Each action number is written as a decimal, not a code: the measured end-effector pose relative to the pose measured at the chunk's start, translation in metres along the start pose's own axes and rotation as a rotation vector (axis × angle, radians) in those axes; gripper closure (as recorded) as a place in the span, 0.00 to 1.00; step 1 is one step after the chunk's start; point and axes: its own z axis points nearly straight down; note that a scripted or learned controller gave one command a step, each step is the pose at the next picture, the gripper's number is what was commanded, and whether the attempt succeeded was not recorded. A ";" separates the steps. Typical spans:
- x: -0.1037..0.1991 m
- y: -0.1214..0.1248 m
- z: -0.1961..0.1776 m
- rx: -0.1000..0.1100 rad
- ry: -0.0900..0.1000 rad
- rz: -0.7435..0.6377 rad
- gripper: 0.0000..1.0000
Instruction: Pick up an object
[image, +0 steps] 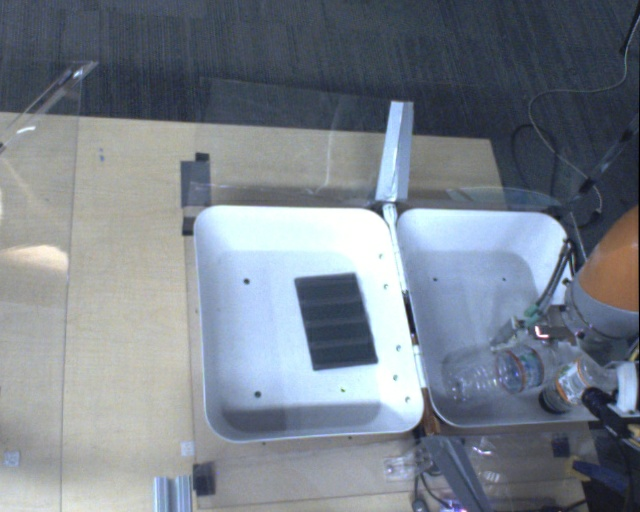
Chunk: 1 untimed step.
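A clear plastic bottle (495, 371) with a blue label lies on its side in the right bin (470, 260), near that bin's front right corner. A dark ridged rectangular object (335, 320) lies flat in the middle of the left bin (240, 250). My gripper (530, 330) hangs low at the right bin's right side, just above and right of the bottle's neck end. The arm's orange band (615, 255) and grey wrist (605, 315) sit above it at the frame's right edge. Nothing shows between the gripper's tips.
A small white and dark cylindrical item (565, 390) lies right of the bottle by the bin's front right rim. An upright metal post (396, 150) stands behind the seam between the bins. Cables (580, 100) trail over the dark floor at the back right.
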 end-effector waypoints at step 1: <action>0.018 -0.007 -0.017 0.019 0.004 -0.097 0.00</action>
